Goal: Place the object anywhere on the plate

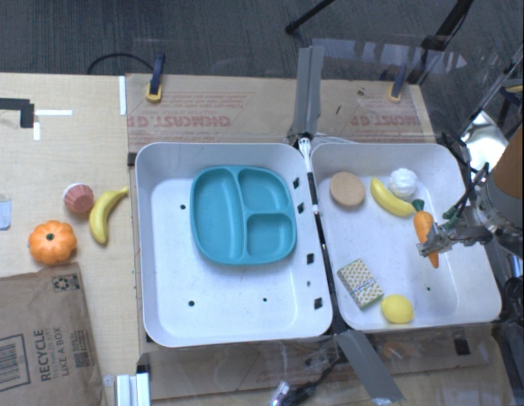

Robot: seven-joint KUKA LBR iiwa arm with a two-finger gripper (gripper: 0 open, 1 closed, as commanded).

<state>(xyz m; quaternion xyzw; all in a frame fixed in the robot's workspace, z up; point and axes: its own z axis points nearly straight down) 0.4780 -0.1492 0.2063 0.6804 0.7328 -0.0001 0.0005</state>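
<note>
A teal divided plate (pixel 243 214) lies in the left bin (pixel 161 252), with nothing on it. In the right bin (pixel 465 294) an orange carrot (pixel 424 227) with a green top lies near the right wall. My gripper (pixel 439 242) reaches in from the right and sits right at the carrot's lower end, touching or overlapping it. The arm's wrist hides how the gripper meets the carrot.
The right bin also holds a tan round piece (pixel 347 189), a yellow banana (pixel 390 199), a white lump (pixel 403 180), a patterned box (pixel 360 282) and a lemon (pixel 398 309). On the bench to the left lie a banana (pixel 104 215), a small pumpkin (pixel 52 243) and a pink ball (pixel 79 199).
</note>
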